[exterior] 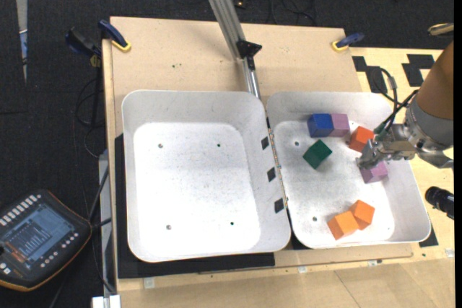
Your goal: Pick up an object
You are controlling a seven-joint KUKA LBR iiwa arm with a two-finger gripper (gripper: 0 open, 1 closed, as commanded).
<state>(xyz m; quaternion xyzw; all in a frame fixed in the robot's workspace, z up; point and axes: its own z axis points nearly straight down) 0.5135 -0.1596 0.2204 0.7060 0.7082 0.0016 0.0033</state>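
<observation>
Near pair: two orange blocks (pixel 352 218) lie touching each other at the near edge of the right bin (pixel 404 231), well apart from the gripper.
Left bin: the left bin (pixel 144 119) lies beside the right one on the worktop (pixel 289 40).
Gripper: the gripper (pixel 376 155) is low over the right side of the right bin, the arm (pixel 440 101) reaching in from the right.
Fingers: their opening cannot be judged; a grasp cannot be confirmed.
Task object: a purple block (pixel 374 172) lies directly under the gripper, on the near side of it, resting on the bin floor as far as can be judged.
Mid bin: a green block (pixel 317 154) lies to the left, apart from the others.
Far group: an orange block (pixel 360 138) sits just beside the gripper on the far side; farther left, a blue block (pixel 320 125) touches a lilac block (pixel 339 123).
Step in hand: approach or closing on the purple block, as judged.
Next move: close squarely on the purple block without catching the orange neighbour, then lift straight up.
</observation>
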